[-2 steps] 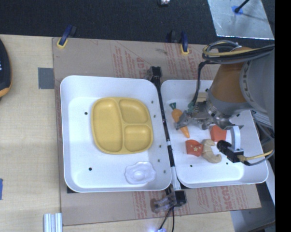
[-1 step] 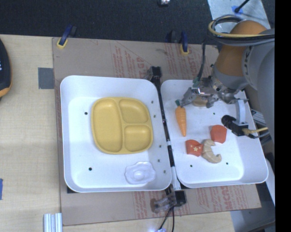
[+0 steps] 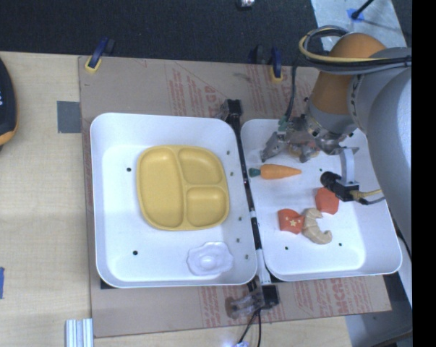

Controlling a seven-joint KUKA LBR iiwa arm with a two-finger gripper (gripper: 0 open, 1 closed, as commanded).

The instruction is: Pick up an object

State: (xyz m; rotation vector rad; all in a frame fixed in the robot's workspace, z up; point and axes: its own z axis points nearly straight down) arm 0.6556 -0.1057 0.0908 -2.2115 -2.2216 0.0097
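Over the right-hand shallow white bin (image 3: 380, 262), near its far edge, hangs the tool (image 3: 298, 144) of the grey arm with its orange band (image 3: 346, 74); whether it is released or clenched cannot be told from this slanted look, and nothing is seen caught in it. Just beneath and toward the camera lies a small orange plastic carrot (image 3: 278, 171), its long axis running left to right across the bin, green stem end toward the dividing wall. That makes the carrot the likeliest target, needing only a short drop. Further toward the camera sit a red block (image 3: 327, 200), a red star-marked piece (image 3: 291, 221) and a tan curved toy (image 3: 316, 228). A yellow compartment tray (image 3: 181, 187) occupies the left bin (image 3: 109, 194).
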